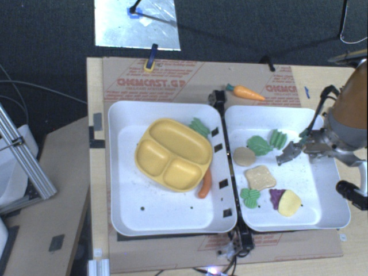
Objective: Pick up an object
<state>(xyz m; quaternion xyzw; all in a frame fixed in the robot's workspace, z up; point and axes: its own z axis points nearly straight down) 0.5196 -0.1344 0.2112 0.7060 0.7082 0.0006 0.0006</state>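
Two white bins [126, 211]; one yellow divided plate [172, 154]; two toy carrots [246, 92]; four green toy vegetables [260, 145].

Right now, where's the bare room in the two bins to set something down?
Left bin: bare floor along the front, below the yellow divided plate and orange carrot. Right bin: a bare strip along the back wall, above the green leaf. Its middle is crowded: toast slice, lemon, and the gripper.

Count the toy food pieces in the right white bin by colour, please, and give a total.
Green leafy plastic pieces: 3
Tan pieces (round beige disc, toast-shaped slice): 2
Yellow rounded piece: 1
Purple ridged piece: 1
Total: 7
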